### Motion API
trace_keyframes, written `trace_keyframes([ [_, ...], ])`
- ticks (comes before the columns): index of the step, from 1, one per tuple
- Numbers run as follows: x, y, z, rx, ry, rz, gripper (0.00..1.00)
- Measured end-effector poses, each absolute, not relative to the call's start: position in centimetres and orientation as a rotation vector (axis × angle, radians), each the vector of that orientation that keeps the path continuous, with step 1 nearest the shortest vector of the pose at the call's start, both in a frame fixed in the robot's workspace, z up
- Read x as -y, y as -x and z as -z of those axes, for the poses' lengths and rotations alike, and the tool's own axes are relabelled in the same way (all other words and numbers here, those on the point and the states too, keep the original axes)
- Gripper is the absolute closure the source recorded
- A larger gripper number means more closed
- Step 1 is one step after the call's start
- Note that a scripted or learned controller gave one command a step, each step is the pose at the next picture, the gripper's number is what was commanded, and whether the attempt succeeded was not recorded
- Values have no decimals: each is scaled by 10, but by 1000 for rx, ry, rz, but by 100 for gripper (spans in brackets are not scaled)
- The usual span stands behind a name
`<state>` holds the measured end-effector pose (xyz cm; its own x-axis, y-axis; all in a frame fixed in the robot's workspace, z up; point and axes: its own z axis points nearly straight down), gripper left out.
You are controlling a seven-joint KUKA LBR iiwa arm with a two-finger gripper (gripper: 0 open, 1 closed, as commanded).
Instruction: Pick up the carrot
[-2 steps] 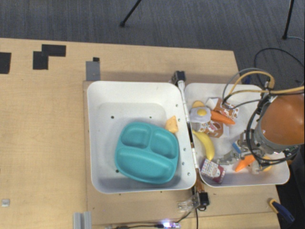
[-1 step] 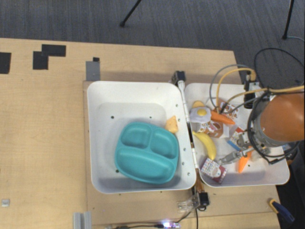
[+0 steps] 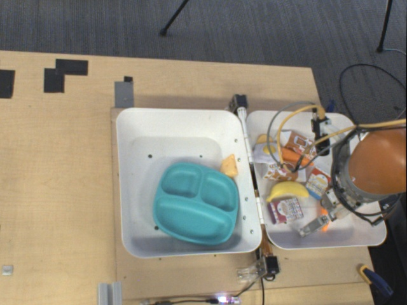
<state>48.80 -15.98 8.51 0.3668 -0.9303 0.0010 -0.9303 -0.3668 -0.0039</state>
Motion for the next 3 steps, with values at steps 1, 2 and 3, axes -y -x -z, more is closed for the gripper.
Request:
trace_keyframes([
  [1, 167, -488, -85, -1134, 2927, 6, 0],
  [2, 146, -492, -85, -1170, 2914, 2, 0],
  [3, 153, -563, -230, -1255, 2876, 7, 0],
])
